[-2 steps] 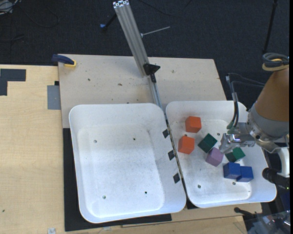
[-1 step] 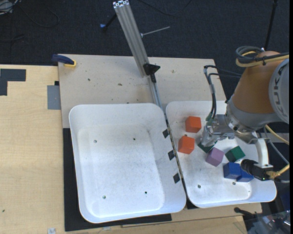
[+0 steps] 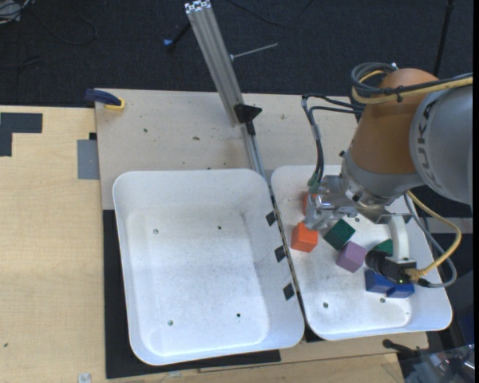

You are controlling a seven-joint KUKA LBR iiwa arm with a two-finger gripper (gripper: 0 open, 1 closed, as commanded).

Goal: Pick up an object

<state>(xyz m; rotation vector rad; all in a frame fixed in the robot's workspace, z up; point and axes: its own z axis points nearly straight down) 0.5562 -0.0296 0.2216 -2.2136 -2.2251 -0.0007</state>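
bench [image 3: 184, 138] bears two white bins [image 3: 191, 270].

The only legible marking is a partial run of dark letters, apparently "UK", on the grey arm [image 3: 447, 146] near the right edge.

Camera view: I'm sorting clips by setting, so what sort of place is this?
Most likely a robotics lab bench for pick-up trials: a grey and orange arm reaches over two white bins, small coloured blocks lie in the right bin, and cables trail across the dark floor.
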